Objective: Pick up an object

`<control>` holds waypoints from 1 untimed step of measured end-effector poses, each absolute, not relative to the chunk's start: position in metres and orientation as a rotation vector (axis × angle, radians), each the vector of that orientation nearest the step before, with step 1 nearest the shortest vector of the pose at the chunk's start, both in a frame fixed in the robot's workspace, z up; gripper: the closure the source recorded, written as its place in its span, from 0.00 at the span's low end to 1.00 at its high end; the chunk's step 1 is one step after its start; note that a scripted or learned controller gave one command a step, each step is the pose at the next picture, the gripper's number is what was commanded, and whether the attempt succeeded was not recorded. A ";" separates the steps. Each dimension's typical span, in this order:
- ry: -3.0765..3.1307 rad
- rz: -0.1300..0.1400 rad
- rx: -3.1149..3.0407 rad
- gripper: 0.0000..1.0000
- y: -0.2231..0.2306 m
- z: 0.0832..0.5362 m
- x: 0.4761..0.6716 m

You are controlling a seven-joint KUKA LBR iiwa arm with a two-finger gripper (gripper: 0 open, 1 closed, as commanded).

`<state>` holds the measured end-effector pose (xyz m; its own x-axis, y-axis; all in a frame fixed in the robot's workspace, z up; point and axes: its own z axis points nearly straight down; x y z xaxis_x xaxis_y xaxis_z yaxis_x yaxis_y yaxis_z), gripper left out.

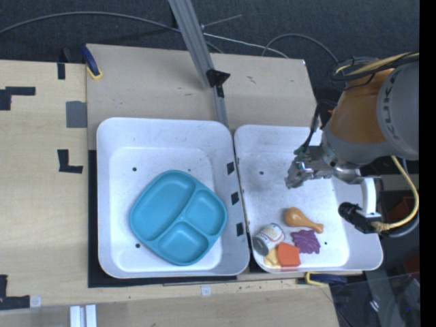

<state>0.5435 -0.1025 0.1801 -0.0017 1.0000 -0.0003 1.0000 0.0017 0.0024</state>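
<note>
In the right bin (pixel 272 148), near its front edge, lie several small items: a tan drumstick-shaped toy (pixel 302 219), a purple grape-like piece (pixel 306 240), an orange block (pixel 289 255) and a small white cup-like item (pixel 269 235). My gripper (pixel 298 175) hangs over the right bin's middle right, a little behind the drumstick toy. I see nothing between its fingers.
A blue three-compartment plate (pixel 178 215) lies in the left bin (pixel 116 148). A grey metal post (pixel 194 36) slants down to the bins' back edge. The arm's orange band (pixel 361 114) and cables crowd the right side.
</note>
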 end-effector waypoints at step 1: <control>2.220 0.005 2.216 1.00 -0.103 0.243 0.547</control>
